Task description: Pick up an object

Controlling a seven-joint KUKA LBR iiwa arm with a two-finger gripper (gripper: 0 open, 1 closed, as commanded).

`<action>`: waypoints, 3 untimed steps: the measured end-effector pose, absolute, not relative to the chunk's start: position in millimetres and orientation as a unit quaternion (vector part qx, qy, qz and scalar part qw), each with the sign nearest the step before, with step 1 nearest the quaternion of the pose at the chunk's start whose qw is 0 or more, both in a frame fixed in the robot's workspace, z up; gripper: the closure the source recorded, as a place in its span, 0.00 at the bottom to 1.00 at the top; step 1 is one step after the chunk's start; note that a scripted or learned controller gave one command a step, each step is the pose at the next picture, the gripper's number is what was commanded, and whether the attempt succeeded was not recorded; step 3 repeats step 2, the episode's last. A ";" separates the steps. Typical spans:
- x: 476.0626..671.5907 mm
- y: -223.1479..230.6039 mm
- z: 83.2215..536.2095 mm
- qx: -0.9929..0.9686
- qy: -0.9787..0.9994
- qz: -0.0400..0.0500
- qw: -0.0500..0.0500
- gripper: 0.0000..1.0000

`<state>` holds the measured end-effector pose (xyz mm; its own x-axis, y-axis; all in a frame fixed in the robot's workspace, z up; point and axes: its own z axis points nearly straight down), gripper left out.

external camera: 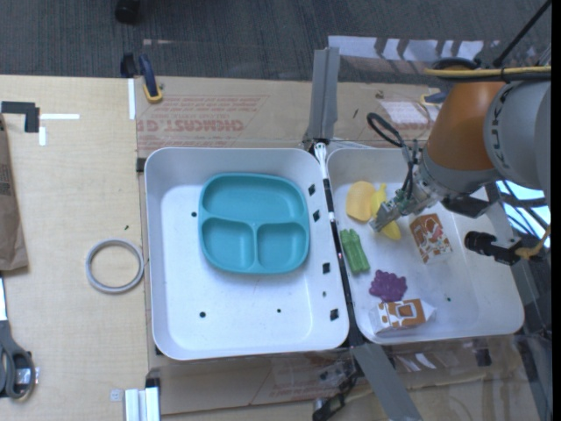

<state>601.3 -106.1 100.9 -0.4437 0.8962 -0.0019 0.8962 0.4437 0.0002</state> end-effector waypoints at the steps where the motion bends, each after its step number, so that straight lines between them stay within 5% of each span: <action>1: 619.2 -49.6 191.8 0.598 0.802 0.000 0.001 1.00; 3: 619.4 -50.3 200.2 0.597 0.802 -0.002 0.001 1.00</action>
